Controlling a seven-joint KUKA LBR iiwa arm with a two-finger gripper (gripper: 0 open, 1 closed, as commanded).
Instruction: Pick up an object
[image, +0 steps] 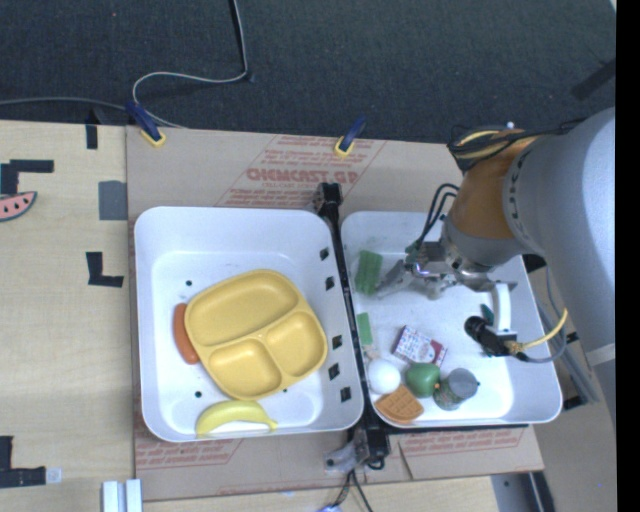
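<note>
Here the end effector, fingers seemingly apart, sits beside the upright-lying green block.

You see two bins of smooth white plastic, a glossy yellow plastic divided tray, matt brown cardboard beneath, pale wood-look bench, and a dull grey, possibly metal can.

In the right bin lie a green block near the upper left, a small green piece below it, a red-and-white packet in the middle, and along the front a white egg, orange waffle, green apple and grey can.
</note>
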